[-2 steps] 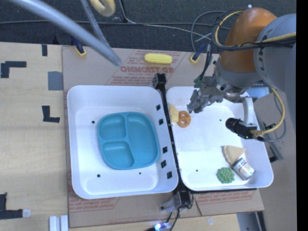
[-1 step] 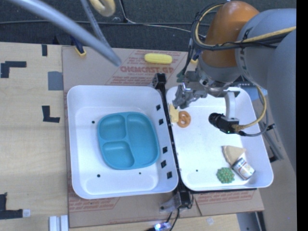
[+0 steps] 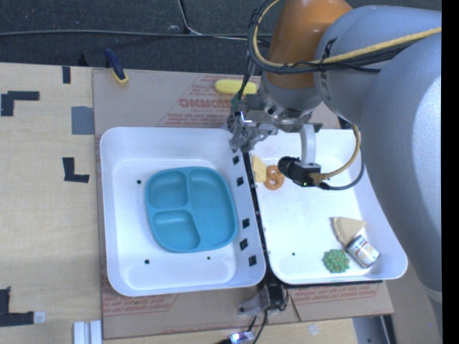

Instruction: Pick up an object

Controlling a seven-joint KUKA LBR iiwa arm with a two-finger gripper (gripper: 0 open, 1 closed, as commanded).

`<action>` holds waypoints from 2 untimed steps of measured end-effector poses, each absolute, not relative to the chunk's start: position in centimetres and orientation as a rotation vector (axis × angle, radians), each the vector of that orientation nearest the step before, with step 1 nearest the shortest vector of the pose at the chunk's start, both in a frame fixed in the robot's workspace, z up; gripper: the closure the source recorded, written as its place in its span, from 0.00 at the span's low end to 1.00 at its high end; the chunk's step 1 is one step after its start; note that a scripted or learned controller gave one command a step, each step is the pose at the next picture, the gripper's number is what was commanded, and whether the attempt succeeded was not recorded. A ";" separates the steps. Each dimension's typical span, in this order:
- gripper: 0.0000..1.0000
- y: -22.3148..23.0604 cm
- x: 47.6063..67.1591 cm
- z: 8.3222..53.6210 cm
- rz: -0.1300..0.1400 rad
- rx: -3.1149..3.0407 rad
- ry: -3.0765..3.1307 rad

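Observation:
My gripper (image 3: 244,136) hangs over the far end of the divider between the two bins, under the orange-banded wrist. Just below and to its right, in the right bin (image 3: 308,213), an orange ring-shaped piece (image 3: 273,178) lies beside a small pale yellow piece (image 3: 258,166). At the near right corner of that bin are a tan wedge (image 3: 348,228), a small silver can (image 3: 363,251) and a green broccoli-like lump (image 3: 335,261). A blue divided plate (image 3: 191,208) lies flat in the left bin (image 3: 122,192). Nothing is visibly held.
A yellow banana-shaped object (image 3: 231,86) lies on the cardboard behind the bins. A blue and yellow clamp (image 3: 115,66) sits at the cardboard's far left corner. The grey arm covers the right side of the view. Cables loop around the wrist.

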State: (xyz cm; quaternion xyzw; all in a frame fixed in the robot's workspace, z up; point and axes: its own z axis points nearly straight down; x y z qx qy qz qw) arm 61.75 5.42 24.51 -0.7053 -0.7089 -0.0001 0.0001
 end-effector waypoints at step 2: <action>0.00 10.1 61.9 23.8 0.003 -2.219 -2.224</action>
